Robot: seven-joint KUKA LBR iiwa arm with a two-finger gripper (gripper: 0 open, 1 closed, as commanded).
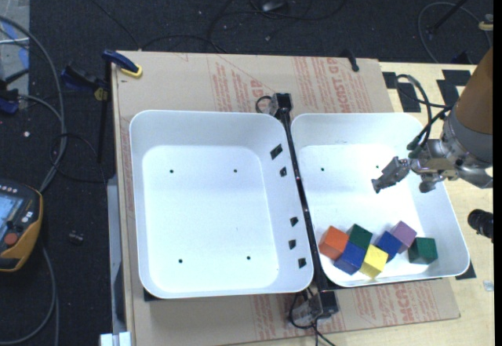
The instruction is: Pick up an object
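Several small blocks lie clustered at the near edge of the right bin (345,129): an orange one (334,241), a dark green one (360,235), two blue ones (351,256) (389,243), a yellow one (375,260), a purple one (404,233) and a green one (423,249). My gripper (406,179) hangs over the right half of this bin, behind the blocks and apart from them. Its fingers are spread open, with nothing between them.
The left bin (204,203) sits beside the right one, with a black divider strip (294,180) between them. Both rest on a cardboard sheet (235,78). Cables and a yellow device (16,223) lie on the dark floor to the left.
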